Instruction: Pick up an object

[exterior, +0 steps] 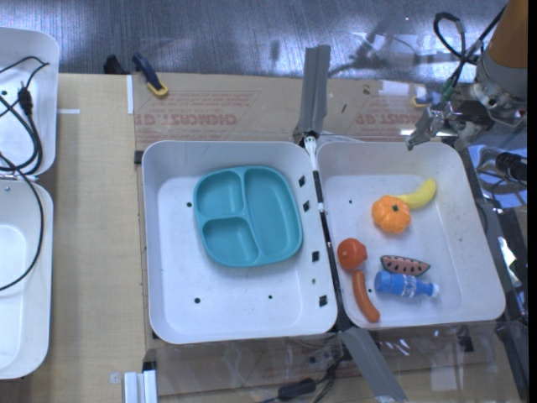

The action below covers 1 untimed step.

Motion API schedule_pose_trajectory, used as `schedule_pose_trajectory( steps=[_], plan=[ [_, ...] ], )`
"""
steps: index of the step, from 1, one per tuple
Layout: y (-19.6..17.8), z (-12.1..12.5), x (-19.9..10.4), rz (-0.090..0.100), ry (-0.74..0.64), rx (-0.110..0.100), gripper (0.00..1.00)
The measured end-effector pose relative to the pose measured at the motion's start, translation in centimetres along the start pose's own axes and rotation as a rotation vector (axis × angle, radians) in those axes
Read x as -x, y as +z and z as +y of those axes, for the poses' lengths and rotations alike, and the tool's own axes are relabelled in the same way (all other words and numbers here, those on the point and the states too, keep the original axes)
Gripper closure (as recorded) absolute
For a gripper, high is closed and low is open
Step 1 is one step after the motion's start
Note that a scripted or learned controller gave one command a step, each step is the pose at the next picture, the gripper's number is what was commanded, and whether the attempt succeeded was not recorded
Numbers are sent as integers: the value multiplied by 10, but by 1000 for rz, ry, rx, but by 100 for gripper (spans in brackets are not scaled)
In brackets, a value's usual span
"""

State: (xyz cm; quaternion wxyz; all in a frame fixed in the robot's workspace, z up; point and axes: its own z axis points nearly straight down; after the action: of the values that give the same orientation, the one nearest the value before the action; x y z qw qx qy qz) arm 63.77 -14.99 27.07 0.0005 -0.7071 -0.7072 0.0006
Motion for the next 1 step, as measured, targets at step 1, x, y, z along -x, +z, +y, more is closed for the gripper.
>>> schedule_pose_trajectory(
  steps=[1],
  plan=[
    [180,-92,8,0,3,0,0]
  ],
)
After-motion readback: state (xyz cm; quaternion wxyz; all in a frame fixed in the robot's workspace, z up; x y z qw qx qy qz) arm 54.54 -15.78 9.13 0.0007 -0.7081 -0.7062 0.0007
